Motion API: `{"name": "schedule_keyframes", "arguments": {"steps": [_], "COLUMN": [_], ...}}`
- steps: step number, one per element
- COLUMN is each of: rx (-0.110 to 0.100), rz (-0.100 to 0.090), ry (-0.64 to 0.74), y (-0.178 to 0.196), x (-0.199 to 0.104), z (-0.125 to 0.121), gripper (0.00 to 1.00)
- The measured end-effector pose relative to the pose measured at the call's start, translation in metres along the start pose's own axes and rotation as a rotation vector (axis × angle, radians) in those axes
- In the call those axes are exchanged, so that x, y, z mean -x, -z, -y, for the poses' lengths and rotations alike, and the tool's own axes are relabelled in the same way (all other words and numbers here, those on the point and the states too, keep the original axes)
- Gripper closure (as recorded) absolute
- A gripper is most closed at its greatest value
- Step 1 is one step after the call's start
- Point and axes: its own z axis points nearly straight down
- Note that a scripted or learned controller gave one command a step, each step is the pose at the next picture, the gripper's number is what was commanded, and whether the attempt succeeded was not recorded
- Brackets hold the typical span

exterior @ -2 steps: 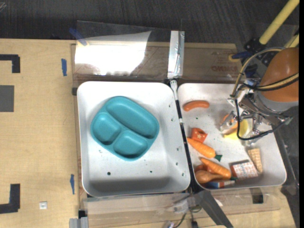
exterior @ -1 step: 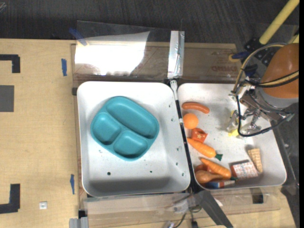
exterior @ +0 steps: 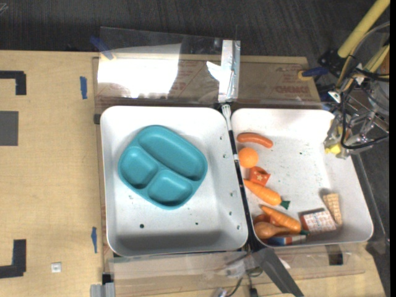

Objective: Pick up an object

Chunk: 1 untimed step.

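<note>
Brown cardboard covers the desk [exterior: 49, 166], which carries 2 shallow white bins side by side. Left bin [exterior: 124, 228] holds a teal divided tray [exterior: 162, 166]. Right bin [exterior: 309, 147] holds small toy foods along its left side and front: a sausage [exterior: 255, 140], an orange ball [exterior: 248, 158], a red piece [exterior: 259, 176], 2 carrots [exterior: 264, 193] [exterior: 281, 218], a pale waffle cone [exterior: 334, 207] and a small box [exterior: 317, 221]. The hand [exterior: 346, 135] hangs at the bin's right rim among cables, nothing visibly between its parts; whether it is open or shut cannot be told. The upper carrot seems the likeliest pick: probably light, stiff, smooth plastic, likely to slip, best taken across its thick middle. It lies well apart from the hand, toward the bin's left and front.
</note>
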Motion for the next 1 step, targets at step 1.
{"name": "schedule_keyframes", "arguments": {"steps": [1], "rx": [0.014], "rz": [-0.002], "ry": [0.070], "y": [-0.0061], "x": [0.0493], "z": [-0.0210], "gripper": [1.00]}}
